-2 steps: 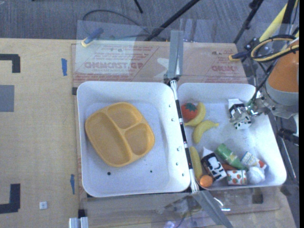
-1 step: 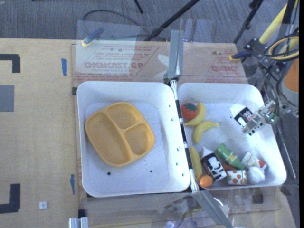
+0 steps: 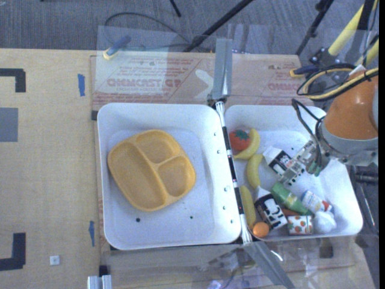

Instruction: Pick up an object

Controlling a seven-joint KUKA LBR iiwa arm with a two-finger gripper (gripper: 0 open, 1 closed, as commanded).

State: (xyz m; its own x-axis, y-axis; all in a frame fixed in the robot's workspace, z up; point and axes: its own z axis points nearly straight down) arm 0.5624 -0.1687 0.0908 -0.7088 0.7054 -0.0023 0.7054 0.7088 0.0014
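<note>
Wooden bench bears two white bins; grey floor.

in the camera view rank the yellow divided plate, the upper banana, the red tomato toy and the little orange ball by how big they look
Largest to smallest as they look:
1. Yellow divided plastic plate in the left bin
2. Upper yellow banana by the right bin's left wall
3. Red tomato toy against that banana
4. Small orange ball at the front edge

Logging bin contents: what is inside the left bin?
A yellow divided plate lies in the left bin, its three compartments bare. Whatever is under the plate is covered.
</note>
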